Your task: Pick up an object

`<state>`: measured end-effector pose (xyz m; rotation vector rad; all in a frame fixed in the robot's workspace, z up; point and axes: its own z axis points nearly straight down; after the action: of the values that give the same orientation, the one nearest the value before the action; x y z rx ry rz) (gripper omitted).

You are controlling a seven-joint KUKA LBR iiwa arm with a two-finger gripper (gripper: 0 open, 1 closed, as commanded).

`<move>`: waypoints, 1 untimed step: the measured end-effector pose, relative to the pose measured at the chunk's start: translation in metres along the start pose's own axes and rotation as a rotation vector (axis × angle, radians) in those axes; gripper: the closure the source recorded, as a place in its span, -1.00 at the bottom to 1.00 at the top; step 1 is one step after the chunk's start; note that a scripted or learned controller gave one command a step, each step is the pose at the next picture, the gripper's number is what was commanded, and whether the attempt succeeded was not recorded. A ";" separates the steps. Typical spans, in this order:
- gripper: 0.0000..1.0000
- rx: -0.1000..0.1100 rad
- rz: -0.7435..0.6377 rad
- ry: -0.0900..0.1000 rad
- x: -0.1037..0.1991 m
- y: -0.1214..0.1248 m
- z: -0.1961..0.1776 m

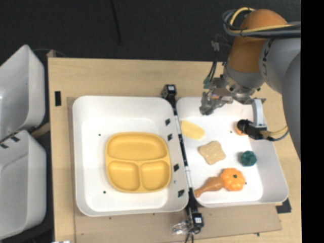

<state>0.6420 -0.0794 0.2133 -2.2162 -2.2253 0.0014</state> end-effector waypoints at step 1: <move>1.00 -0.002 -0.002 0.002 0.046 -0.020 -0.016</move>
<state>0.6220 -0.0334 0.2291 -2.2145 -2.2278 -0.0028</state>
